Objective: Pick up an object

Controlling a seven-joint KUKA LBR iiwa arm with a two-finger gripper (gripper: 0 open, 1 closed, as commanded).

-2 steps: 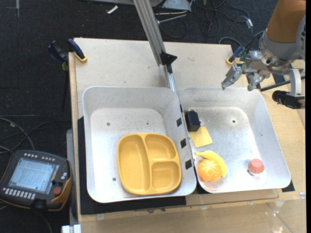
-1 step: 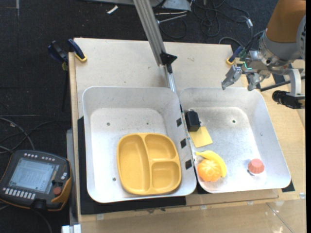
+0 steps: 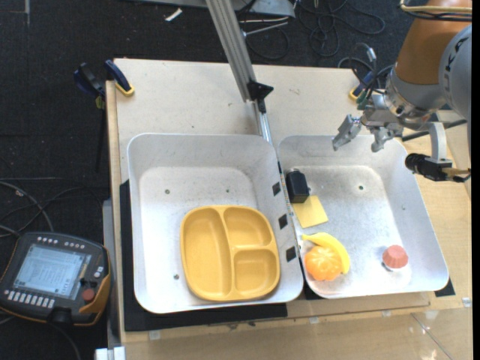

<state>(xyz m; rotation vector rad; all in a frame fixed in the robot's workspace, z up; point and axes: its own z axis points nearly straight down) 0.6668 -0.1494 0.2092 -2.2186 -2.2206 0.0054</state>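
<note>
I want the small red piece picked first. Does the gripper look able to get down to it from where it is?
Probably yes: the red piece lies alone on open bin floor, apart from the orange, and the gripper hovers open above the same bin.

Even, bright overhead light, soft shadows, slightly grainy but sharp

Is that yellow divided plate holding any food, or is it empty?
Empty. The yellow plate lies flat in the left bin, and all three compartments show bare yellow.
</note>
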